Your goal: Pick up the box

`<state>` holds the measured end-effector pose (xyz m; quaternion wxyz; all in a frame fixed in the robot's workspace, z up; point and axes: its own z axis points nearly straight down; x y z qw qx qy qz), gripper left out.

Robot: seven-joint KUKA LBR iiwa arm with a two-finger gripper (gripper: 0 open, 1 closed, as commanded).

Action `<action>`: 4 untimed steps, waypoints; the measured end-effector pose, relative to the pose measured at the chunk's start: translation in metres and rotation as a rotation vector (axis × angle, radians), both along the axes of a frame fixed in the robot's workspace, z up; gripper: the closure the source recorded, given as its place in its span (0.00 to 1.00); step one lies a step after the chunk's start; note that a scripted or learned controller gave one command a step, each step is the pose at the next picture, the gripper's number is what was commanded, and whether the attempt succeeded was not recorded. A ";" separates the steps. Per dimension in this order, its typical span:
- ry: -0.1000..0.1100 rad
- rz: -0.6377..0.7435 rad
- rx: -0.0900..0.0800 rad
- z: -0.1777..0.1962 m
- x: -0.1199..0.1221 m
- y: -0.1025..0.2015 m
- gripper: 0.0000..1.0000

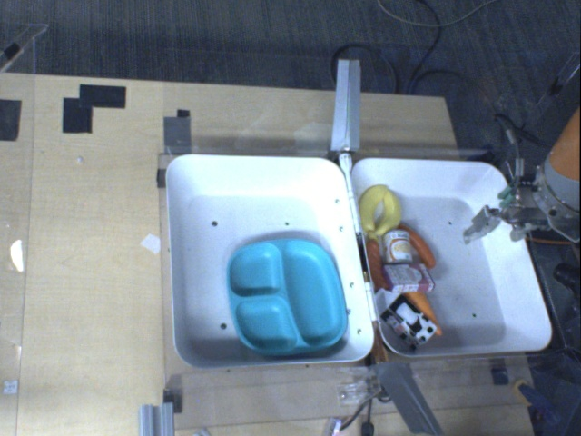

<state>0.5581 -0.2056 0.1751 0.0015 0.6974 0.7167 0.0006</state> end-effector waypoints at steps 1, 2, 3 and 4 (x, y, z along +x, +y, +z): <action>-0.002 0.045 0.000 -0.082 0.016 0.001 0.00; -0.007 -0.013 0.000 -0.087 0.051 0.002 0.00; -0.007 0.086 -0.002 -0.087 0.073 0.010 0.00; 0.009 0.064 0.008 -0.087 0.112 0.005 0.00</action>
